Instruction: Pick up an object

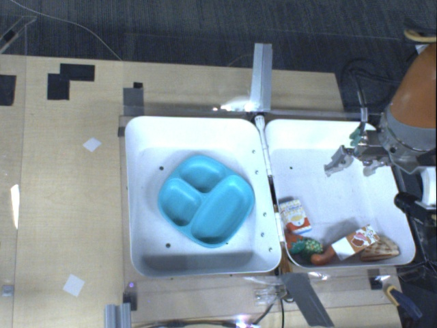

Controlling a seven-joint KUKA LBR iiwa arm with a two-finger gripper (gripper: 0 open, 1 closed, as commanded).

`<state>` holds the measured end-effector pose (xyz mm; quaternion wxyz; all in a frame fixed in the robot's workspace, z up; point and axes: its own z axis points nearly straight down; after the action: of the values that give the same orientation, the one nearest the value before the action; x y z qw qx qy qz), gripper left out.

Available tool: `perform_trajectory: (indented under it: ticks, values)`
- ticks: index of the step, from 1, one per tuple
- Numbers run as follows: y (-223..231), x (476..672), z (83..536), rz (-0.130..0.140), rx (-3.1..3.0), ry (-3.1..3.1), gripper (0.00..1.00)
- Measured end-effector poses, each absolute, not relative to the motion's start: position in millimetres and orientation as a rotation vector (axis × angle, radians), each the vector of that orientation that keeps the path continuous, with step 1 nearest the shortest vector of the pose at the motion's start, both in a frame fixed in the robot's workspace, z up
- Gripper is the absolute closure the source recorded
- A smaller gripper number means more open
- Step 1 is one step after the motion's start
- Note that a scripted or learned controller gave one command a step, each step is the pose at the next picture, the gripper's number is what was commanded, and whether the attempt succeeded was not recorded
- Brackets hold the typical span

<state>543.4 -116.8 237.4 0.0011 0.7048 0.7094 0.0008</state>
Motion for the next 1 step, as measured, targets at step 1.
perform_trajectory:
  ticks: [1]
  values:
    - [-91.1, 488.9, 106.2, 0.008, 2.166, 2.27, 0.0]
